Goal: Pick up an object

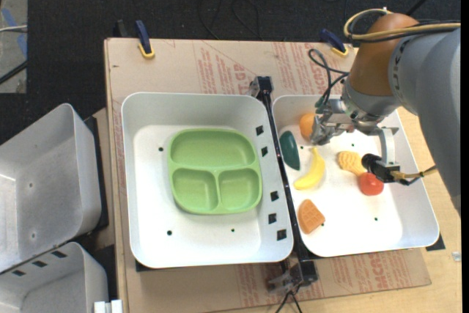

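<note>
The right bin (410, 231) holds several toy foods. An orange ball (305, 122) lies at its far left, a dark green piece (290, 150) against the left wall, and a yellow banana (311, 171) just below them. A yellow corn-like piece (349, 160) and a red tomato (371, 185) sit in the middle. An orange wedge (311, 217) rests near the front left. My gripper (320, 131) hangs low over the bin's far left part, right beside the orange ball and above the banana's tip. Nothing is visibly held.
In the left bin (139, 231) sits a green three-compartment tray (215, 170). A black divider with clips (275, 165) runs between the bins. Grey tubs (44, 179) stand off the bench at left. Cables lie on the floor behind.
</note>
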`<control>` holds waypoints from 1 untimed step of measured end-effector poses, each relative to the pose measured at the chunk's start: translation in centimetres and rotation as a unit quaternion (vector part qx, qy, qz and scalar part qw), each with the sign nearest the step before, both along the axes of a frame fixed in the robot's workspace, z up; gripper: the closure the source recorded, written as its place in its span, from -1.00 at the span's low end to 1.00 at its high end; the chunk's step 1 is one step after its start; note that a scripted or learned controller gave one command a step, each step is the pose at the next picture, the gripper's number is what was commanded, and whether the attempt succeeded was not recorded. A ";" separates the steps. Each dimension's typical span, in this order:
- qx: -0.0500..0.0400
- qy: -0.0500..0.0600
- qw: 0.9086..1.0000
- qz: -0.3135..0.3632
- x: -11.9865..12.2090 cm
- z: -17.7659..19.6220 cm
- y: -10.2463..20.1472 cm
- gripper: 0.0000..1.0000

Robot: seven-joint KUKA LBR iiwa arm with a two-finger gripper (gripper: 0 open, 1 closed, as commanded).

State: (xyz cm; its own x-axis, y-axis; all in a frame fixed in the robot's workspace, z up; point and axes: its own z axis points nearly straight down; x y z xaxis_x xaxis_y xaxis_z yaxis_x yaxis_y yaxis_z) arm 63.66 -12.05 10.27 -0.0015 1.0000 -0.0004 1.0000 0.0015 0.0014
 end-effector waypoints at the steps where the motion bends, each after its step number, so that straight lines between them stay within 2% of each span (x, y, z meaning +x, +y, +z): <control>1: 0.000 -0.002 1.000 0.001 -0.2 6.3 0.2 1.00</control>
